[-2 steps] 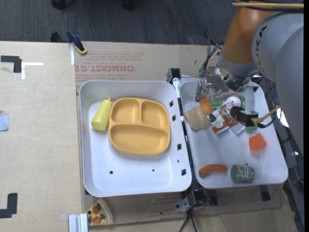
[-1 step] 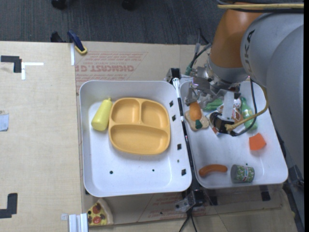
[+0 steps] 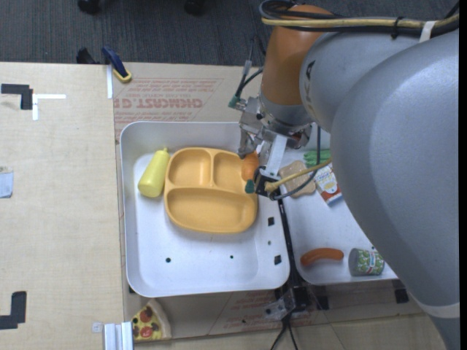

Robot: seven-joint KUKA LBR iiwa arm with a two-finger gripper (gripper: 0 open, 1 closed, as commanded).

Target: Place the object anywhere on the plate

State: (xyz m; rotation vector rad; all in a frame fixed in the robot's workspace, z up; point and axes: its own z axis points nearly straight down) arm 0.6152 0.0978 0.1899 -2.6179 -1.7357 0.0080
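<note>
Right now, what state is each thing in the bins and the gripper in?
Divided yellow plate: flat in left bin, compartments bare.
Yellow bottle: lying beside the plate's left edge.
Small orange object: at the plate's right rim, under the gripper.
Hot dog toy: lying in right bin.
Green can: on its side, right bin.

One fixed camera watches me from above the bench, tilted down at a slant so the far floor and chair wheels fill the top edge. It sits close enough that my grey arm (image 3: 394, 144) bulks across the right side, reaching in from there. The left white bin (image 3: 197, 268) with its yellow divided plate (image 3: 208, 206) lies mid-frame; the right bin (image 3: 328, 232) is partly hidden behind my arm.
</note>
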